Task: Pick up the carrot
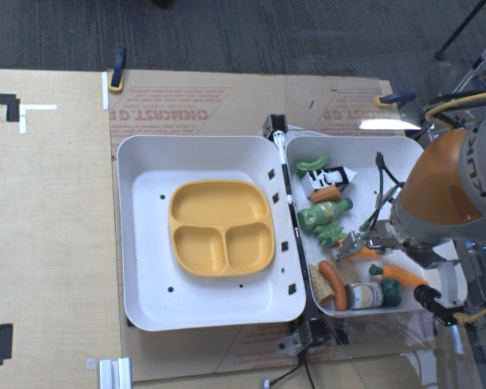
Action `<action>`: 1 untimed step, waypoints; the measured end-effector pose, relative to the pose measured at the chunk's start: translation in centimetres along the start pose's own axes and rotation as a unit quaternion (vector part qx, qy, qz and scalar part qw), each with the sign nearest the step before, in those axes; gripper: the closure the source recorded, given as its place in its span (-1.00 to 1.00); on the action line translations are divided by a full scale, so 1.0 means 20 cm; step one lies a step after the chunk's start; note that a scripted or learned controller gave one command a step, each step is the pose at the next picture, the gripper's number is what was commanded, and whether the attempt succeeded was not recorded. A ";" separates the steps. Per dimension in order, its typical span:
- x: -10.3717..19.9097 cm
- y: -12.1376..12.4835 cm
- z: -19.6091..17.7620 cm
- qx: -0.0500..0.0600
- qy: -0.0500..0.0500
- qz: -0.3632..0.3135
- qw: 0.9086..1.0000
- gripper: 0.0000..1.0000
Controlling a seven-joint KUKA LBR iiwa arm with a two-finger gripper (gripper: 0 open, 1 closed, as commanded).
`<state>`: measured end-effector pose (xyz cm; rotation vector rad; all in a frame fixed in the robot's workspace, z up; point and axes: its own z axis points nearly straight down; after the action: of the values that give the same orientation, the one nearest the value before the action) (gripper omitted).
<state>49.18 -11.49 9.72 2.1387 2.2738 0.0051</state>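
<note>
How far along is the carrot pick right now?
Done: the arm has reached into the right bin, and the gripper is low among the toy food. In hand: nothing visibly; the carrot lies on the bin floor, apart from the gripper, near the bottle. Left: moving onto the carrot, closing on it and lifting.

Grey arm's hand (358, 241) hangs low in the right white bin (405, 147), beside the orange carrot (402, 275); yellow divided plate (222, 227) sits left.
</note>
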 end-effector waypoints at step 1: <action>-0.01 0.02 -0.06 -0.004 -0.001 0.000 1.000 1.00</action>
<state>49.51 -11.57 10.91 2.1356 2.2687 0.0117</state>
